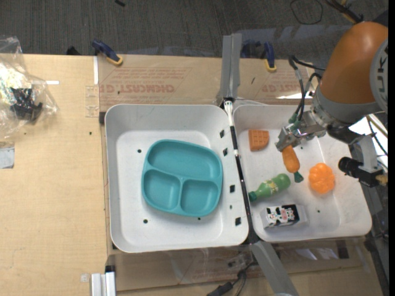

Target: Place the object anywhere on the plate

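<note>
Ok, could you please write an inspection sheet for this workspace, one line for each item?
Surface: wooden bench bearing two white bins; left bin, right bin.
Job's things: teal plate with three compartments in the left bin, nothing on it; carrot in the right bin.
Clutter: waffle piece, green bottle, orange pepper, black-and-white carton, all in the right bin.
Grippers: end effector directly above the carrot's top; grasp unclear.
Cables: wires along the arm.
Surroundings: plastic bag at bench left; clamps on the cardboard edge.
</note>
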Robot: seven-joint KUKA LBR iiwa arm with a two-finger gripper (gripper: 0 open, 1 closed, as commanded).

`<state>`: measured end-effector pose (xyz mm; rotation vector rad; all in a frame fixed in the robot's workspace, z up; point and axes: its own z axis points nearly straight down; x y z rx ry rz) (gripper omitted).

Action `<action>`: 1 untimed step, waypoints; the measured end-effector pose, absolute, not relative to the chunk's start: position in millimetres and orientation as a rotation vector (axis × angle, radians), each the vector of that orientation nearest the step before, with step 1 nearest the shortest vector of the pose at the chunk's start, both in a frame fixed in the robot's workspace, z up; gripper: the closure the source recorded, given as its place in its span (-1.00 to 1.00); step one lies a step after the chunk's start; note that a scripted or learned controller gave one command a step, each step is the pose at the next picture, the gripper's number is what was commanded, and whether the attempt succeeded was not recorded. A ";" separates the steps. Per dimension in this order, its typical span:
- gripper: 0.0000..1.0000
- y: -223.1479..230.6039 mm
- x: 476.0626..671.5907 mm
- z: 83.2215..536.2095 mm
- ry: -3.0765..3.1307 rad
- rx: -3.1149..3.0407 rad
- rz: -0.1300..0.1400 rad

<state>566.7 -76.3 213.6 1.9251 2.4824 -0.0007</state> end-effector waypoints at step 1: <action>1.00 4.6 587.1 191.1 2.541 1.849 -0.003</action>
